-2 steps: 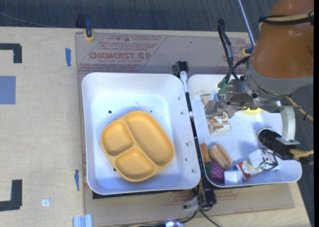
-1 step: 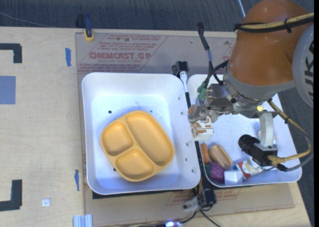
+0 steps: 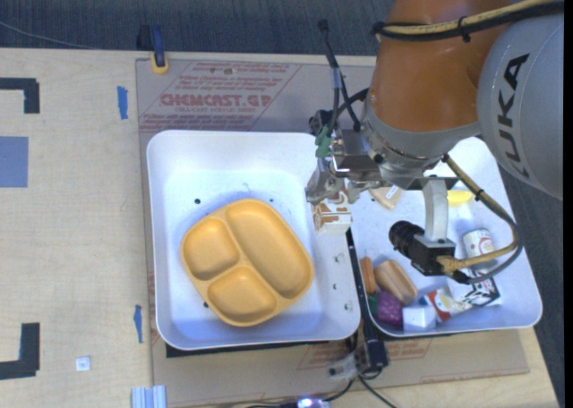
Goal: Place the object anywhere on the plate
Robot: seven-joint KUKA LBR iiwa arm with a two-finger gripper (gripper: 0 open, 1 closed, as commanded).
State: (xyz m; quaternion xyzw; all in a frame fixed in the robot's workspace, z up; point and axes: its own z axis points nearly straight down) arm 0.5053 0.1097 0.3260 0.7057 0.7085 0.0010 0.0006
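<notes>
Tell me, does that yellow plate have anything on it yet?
Empty. All three compartments of the yellow plate show bare yellow surface; it lies flat in the left bin.

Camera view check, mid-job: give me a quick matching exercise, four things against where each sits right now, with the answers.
Things:
1. yellow plate
2. purple toy
3. hand
4. small white can

Places:
A. near corner of the right bin, among the toys
B. over the divide between the two bins
C. in the left bin
D. right side of the right bin

Pairs: 1-C, 2-A, 3-B, 4-D
</notes>
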